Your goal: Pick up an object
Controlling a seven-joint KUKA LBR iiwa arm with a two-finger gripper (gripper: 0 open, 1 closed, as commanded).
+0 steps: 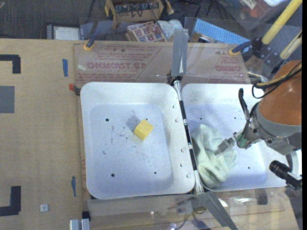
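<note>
two white bins sit side by side on the surface (38, 128). in the left bin (91, 176) there's one yellow block (143, 130), a touch toward 12 o'clock of that bin's centre, resting on the floor with nothing touching it. in the right bin (216, 97) lies one pale cloth (211, 155), crumpled toward the 8 o'clock corner against the dividing rim. one arm (283, 104) reaches in from 3 o'clock, orange band showing, and its hand (225, 146) sits low at the cloth's 3 o'clock edge, right up against the fabric. whether the hand is open or gripping cloth, i can't tell from here.
</note>
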